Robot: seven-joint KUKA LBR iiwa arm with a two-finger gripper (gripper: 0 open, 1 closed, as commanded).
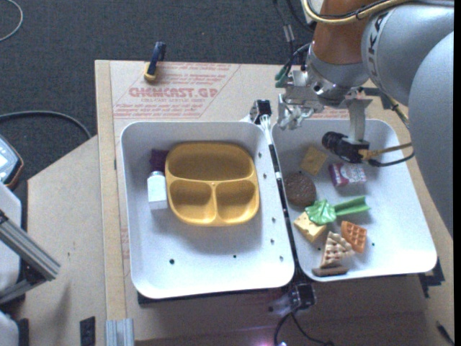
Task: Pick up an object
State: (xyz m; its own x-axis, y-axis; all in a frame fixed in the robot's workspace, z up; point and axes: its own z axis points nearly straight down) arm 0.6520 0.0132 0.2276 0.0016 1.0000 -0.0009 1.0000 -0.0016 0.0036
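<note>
Your jaws [292, 117] hang with nothing between them; I cannot tell their spread. Bring them straight down over the tan block [314, 160] just below, avoiding the rim.

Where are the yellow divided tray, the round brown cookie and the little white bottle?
yellow divided tray [212, 163]: camera view, floor of its wide top compartment.
round brown cookie [300, 189]: camera view, middle of its top face.
little white bottle [157, 192]: camera view, middle of its body.
</note>
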